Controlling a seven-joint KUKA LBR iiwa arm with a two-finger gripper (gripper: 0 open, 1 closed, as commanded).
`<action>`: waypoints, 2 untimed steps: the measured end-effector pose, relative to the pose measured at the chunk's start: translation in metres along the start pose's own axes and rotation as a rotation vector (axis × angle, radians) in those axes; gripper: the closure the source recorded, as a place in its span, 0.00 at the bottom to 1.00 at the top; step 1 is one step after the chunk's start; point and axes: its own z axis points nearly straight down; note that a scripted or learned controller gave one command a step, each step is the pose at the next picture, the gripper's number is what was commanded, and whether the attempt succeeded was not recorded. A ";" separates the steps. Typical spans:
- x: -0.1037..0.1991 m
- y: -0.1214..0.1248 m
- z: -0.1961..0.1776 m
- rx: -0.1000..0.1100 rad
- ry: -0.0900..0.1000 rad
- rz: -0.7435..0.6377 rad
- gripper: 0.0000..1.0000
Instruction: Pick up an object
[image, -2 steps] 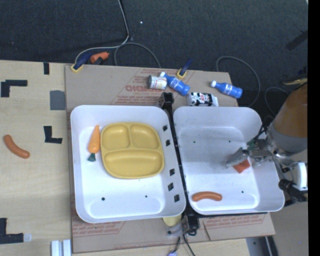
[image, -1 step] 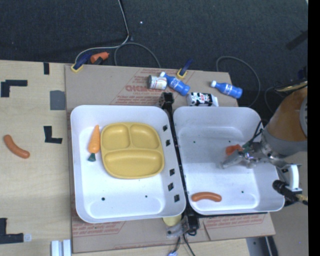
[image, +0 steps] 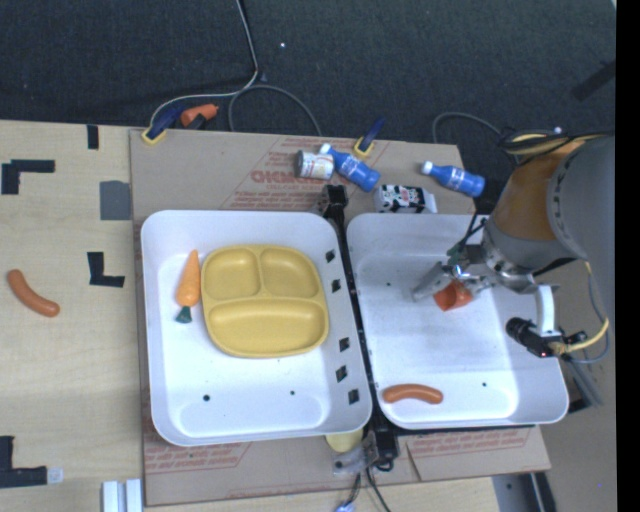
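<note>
- Sausage count: two. One lies in the right bin (image: 520, 395) near its front wall, the sausage in the bin (image: 412, 395); the other, the sausage on the bench (image: 32, 293), lies well off to the left, outside both bins.
- Bin count: two, side by side. The left bin (image: 240, 415) carries one yellow divided plate (image: 265, 300) and one toy carrot (image: 188, 280), the carrot touching the plate's left edge.
- Gripper (image: 452, 287) position: low over the middle of the right bin, at a small red-orange object (image: 456, 296). The object sits right at the fingertips; whether the fingers are clenched on it or released cannot be told from this angle.
- Step in hand, by judgement: securing the red-orange object. Good practice is to centre it between the fingers, close fully, then lift straight up, keeping clear of the bin wall.
- Risk, by judgement: the object is small and may slip out on the lift.
- Bottle count at the far edge: two blue bottles (image: 455, 179), well apart.
</note>
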 end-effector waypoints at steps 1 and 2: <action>-0.001 -0.001 -0.011 -0.005 -0.002 0.002 1.00; 0.064 0.035 0.001 0.001 0.003 -0.003 1.00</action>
